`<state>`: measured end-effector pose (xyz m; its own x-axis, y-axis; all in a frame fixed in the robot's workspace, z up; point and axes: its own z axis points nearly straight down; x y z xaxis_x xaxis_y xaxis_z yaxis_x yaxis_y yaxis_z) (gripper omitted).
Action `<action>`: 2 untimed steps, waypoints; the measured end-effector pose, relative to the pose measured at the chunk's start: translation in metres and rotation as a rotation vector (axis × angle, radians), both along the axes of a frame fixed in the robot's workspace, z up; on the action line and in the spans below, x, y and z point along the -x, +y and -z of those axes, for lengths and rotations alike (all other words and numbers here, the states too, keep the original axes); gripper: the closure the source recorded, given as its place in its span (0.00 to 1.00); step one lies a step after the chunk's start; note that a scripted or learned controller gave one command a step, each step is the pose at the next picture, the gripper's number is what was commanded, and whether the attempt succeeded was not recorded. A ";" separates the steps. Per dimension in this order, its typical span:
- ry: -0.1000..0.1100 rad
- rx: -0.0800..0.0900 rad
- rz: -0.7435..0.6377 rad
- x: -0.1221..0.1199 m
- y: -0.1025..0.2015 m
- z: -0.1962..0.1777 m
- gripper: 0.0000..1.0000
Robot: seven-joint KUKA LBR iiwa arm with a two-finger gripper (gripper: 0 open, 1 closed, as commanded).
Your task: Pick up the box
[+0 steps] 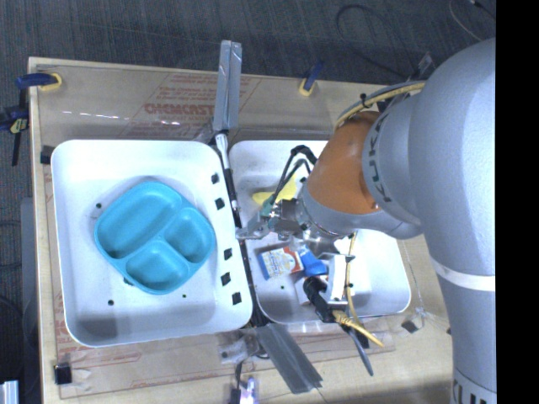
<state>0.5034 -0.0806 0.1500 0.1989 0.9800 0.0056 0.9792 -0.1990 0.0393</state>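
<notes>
Camera view: the arm (396,175) is seen reaching over the right bin (389,286), its wrist low above the contents. The gripper (290,225) is largely masked by the wrist; whether it is open or closed cannot be told. The box (276,263), a small white and blue carton, is seen lying flat on the right bin's floor, just below the gripper, beside a blue item (312,264). A blue tray (154,236) is noted in the left bin (84,310). The box is judged light, stiff, slightly crushable; its short edges are advised for holding.
</notes>
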 end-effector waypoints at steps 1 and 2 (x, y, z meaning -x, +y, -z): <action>-0.022 0.008 -0.089 -0.001 -0.011 0.016 0.00; -0.037 0.001 -0.110 -0.002 -0.020 0.023 0.00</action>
